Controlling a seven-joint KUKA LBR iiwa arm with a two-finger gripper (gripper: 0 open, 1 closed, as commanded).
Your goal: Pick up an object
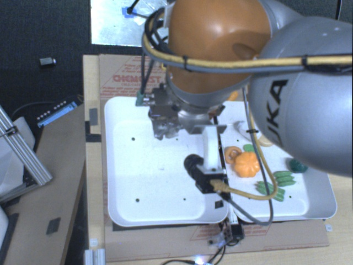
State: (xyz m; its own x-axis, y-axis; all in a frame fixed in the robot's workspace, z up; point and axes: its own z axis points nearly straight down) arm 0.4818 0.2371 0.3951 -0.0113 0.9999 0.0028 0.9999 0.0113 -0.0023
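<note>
The hand [164, 127] hangs low over the left bin [124, 203], toward its upper edge at about twelve o'clock of that bin's floor, under the bulk of the arm's orange band [215, 32]. From this angle the wrist housing covers the fingertips, so I cannot tell how the hand is set or whether anything sits in it.

The things to choose from all lie in the right bin [314, 206], at about three to four o'clock from the hand and well apart from it. A small orange pumpkin [246, 164] sits near the divide between the bins, with a ring-shaped piece [232, 153] touching its upper left side. Green bean pods [273, 192] lie at five o'clock from the pumpkin, another green pod [284, 176] just above them, and a dark green piece [298, 166] at three o'clock.

As a judgement, the pick is not yet shown as done: every visible object rests on the bin floor. What seems left is to travel to the right bin, descend, grip and lift.
</note>
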